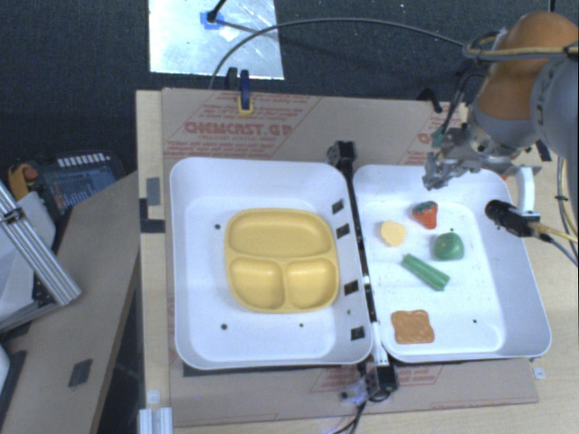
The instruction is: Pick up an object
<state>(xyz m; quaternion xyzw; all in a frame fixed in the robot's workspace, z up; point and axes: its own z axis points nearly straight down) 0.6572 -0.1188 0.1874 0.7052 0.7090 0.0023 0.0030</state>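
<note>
The right bin (507, 333) holds a red strawberry-like toy (425, 212), a small yellow piece (393, 234), a green round toy (447, 246), a green stick (425, 272) and an orange-brown waffle piece (412, 326). My gripper (436, 177) hangs over the bin's far edge, just above and behind the red toy, with nothing visibly between its fingers. The arm with its orange band comes in from the upper right.
The left bin (194, 242) bears a yellow three-compartment tray (276, 259). A black divider strip (353, 242) runs between the bins. Cardboard lies under both bins. A foil sheet (215, 23) lies at the back.
</note>
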